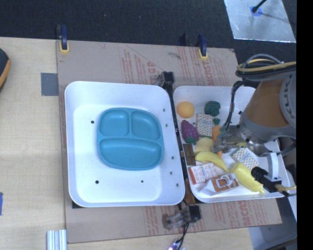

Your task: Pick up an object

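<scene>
Small carton (225, 183) — label unreadable

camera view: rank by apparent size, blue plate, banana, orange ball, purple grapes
1. blue plate, by far
2. banana
3. purple grapes and orange ball look near alike; not ranking them. Arm covers part of the banana's surroundings.

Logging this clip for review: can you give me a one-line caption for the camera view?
KUKA arm's gripper low over the cluttered right bin near a banana; blue divided plate in left bin.
</scene>
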You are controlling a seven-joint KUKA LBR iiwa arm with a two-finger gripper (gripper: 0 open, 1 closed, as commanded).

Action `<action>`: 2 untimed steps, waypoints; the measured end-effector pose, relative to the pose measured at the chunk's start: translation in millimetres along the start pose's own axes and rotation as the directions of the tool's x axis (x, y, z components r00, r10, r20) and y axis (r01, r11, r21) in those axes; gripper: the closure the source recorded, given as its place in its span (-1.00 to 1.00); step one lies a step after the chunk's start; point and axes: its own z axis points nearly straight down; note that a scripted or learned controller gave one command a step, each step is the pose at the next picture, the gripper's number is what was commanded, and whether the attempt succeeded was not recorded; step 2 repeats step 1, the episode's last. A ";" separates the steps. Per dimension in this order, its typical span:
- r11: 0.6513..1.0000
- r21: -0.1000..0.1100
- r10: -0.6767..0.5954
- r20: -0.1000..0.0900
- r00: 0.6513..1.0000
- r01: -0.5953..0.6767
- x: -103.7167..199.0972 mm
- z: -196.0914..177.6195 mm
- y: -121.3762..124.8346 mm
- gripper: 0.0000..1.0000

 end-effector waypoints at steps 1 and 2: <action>1.000 0.000 0.002 0.001 1.000 -0.002 7.2 -1.4 58.2 1.00; 1.000 0.000 0.002 0.001 1.000 -0.002 7.2 -1.4 58.2 1.00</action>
